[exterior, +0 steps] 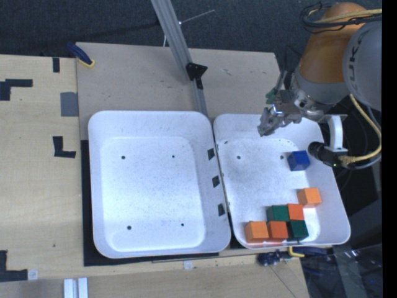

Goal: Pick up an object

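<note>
**Tool over right bin, blocks untouched**

Tan counter (37, 185) carries two white bins side by side on a dark mat. Tool (268, 126) hangs over the far rim of the right bin (248, 166), near the middle of that edge. Can't tell if the tips are apart or together; they blur into one dark clump at this angle. Nothing visible between them.

Nearest thing to the tool: blue block (298, 160), alone toward the bin's right side, apart from the tool. Further toward the near edge, an orange block (309, 196) sits by the right wall. Beyond that, a cluster in the near right corner: green block (278, 213), red block (295, 212), dark green block (299, 229), two more orange blocks (256, 231) along the near rim, packed touching or nearly so.

Left bin (149, 185) sits just beside the right one. Grey metal post (173, 30) slants across the far counter toward the gap between bins. Blue and yellow clamp (80, 54) at the far left corner.
</note>
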Robot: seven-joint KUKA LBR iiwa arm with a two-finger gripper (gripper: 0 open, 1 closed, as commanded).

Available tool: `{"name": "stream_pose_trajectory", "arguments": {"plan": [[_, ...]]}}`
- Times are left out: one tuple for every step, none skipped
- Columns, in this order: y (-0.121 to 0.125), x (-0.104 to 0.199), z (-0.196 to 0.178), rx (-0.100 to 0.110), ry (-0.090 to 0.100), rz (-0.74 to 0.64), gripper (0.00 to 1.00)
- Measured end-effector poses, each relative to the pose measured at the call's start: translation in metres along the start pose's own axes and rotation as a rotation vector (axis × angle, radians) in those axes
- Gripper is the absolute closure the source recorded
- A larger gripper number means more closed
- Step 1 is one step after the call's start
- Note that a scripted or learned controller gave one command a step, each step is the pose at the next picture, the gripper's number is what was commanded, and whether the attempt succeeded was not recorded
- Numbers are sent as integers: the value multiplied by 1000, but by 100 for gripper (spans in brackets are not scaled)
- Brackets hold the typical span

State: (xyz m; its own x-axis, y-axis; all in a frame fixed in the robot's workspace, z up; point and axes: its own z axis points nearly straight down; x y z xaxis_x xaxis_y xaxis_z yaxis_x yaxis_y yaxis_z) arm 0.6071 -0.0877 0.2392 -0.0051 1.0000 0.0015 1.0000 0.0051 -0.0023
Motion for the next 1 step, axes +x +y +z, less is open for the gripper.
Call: {"name": "stream_pose_trajectory", "arguments": {"plan": [[-16,59,9,1,0,-2,100]]}}
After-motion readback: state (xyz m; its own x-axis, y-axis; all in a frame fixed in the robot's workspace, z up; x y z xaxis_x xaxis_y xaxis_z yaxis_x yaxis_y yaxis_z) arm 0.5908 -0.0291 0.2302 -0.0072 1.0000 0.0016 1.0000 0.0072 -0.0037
